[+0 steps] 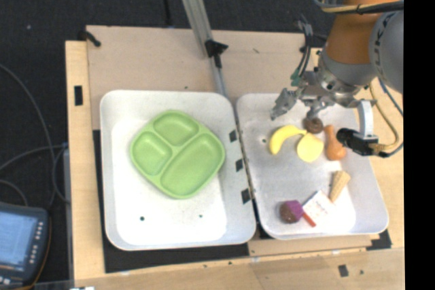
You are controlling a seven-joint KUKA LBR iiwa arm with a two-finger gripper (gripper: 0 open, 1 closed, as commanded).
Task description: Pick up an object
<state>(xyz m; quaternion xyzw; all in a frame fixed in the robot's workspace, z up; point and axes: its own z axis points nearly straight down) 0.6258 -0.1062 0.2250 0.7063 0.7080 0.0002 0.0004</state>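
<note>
Gripper (307,107) low over right bin (360,221), finger state cannot be told, arm hiding bin's far edge, banana (283,138) just beneath, green plate (178,153) in left bin (119,214), wooden bench (146,58), dark floor

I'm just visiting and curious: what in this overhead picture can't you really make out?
- Gripper: fingers lost against the wrist's dark metal.
- Small brown object: too small to identify.
- Orange object: partly behind a black part of the arm.
- White card: print too small.
</note>
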